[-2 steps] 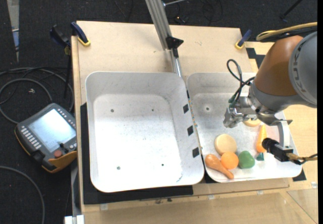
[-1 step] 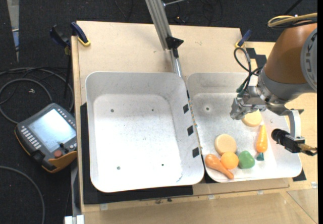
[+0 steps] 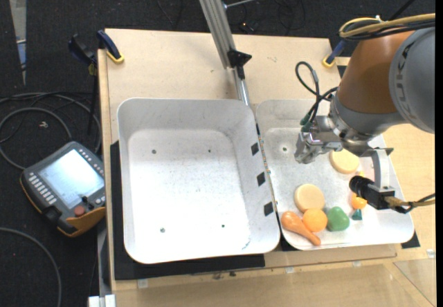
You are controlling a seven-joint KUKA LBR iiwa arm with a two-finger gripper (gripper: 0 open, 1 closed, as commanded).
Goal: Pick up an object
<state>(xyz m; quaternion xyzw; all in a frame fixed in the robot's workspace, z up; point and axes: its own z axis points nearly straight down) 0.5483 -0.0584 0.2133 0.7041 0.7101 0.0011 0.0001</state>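
The pincer [image 3: 308,149] hangs low over the right-hand bin [image 3: 277,119], near its upper middle, and from here I cannot tell how it is set, nor whether it touches the bin floor; nothing shows in its grip. The things to pick from lie below and to the right of it in the same bin. Closest is a pale round disc [image 3: 344,162], just to the right of the pincer and partly under the arm [image 3: 387,84]. A second pale disc [image 3: 309,197] sits a little below the pincer, apart from it. Further down, near the bin's front edge, an orange ball [image 3: 315,219] touches a carrot-shaped piece [image 3: 297,224] on one side and sits just beside a green piece [image 3: 338,219] on the other. A black fitting [image 3: 368,191] on the arm hangs over the bin to the lower right, by a small orange and green thing [image 3: 357,205]. The left-hand bin [image 3: 187,174] lies well to the left, past the divide between the two, both on the table [image 3: 173,63].
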